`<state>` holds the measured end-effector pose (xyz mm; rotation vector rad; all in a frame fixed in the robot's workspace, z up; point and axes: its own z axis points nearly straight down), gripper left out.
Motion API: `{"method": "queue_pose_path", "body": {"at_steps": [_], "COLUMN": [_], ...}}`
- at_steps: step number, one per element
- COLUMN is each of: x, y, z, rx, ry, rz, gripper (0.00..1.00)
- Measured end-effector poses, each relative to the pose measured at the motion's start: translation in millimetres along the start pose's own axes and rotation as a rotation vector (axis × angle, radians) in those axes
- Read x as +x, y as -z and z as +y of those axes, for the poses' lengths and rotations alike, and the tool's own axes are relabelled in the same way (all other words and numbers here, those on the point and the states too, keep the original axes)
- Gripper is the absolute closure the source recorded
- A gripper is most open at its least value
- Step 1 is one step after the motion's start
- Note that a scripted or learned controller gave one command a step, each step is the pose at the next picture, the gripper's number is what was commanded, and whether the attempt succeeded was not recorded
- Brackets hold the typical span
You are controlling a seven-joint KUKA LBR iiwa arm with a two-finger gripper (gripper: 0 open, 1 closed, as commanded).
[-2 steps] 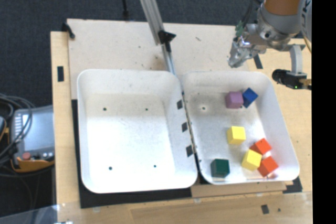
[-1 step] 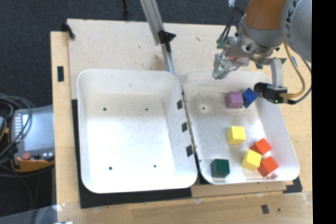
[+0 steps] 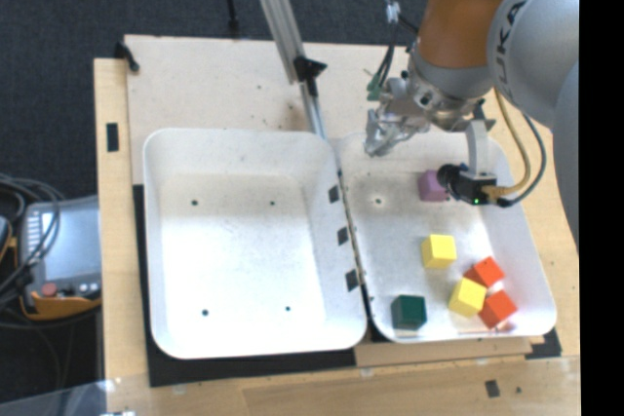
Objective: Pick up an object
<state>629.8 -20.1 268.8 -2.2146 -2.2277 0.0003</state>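
Left bin (image 3: 175, 161): I see it on the left half of the table (image 3: 195, 78), with only small dark dots on its floor.
Right bin (image 3: 522, 239): it touches the left bin along the middle of the frame, and all the blocks lie in it.
Green block (image 3: 409, 311): lower middle, near the front wall of the right bin.
Gripper (image 3: 378, 143): upper middle, over the far left corner of the right bin; I see nothing between the fingers, and I cannot tell if they are spread or closed.
Purple block (image 3: 432, 185): just right of the gripper and below it, the closest candidate in my judgement.
Yellow blocks (image 3: 439, 250) (image 3: 467, 297): lower right, well apart from the gripper.
Orange blocks (image 3: 487, 272) (image 3: 499, 307): lower right, beside the second yellow one.
Progress: I judge no pick is done yet; choosing, closing and lifting are all left.
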Motion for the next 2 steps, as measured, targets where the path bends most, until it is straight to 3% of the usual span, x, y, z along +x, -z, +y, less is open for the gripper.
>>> {"method": "queue_pose_path", "body": {"at_steps": [2], "x": [99.6], "y": [-10.9], "z": [-60.9], "rx": [0.001], "ry": [0.001], "rz": [0.001], "gripper": [1.00]}}
